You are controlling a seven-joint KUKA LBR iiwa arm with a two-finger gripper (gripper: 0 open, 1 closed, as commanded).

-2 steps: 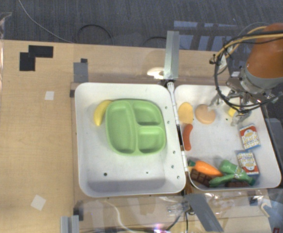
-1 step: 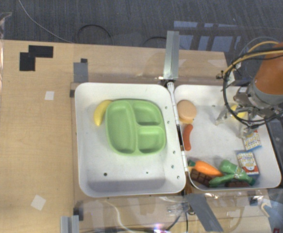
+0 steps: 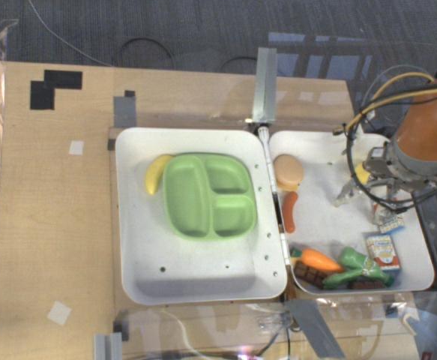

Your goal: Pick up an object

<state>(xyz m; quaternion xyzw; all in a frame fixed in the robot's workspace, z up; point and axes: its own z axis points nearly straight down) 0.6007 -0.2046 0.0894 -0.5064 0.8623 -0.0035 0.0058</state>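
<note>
While the grey two-finger gripper [image 3: 374, 192], grip state unreadable, hangs over the shallow white right-hand bin [image 3: 319, 227], the crowded small printed carton [image 3: 382, 250] risks a miss.

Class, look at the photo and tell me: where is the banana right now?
The banana lies in the left bin in the camera view, tucked against the upper-left edge of the green divided plate, on the side away from the right bin.
</note>
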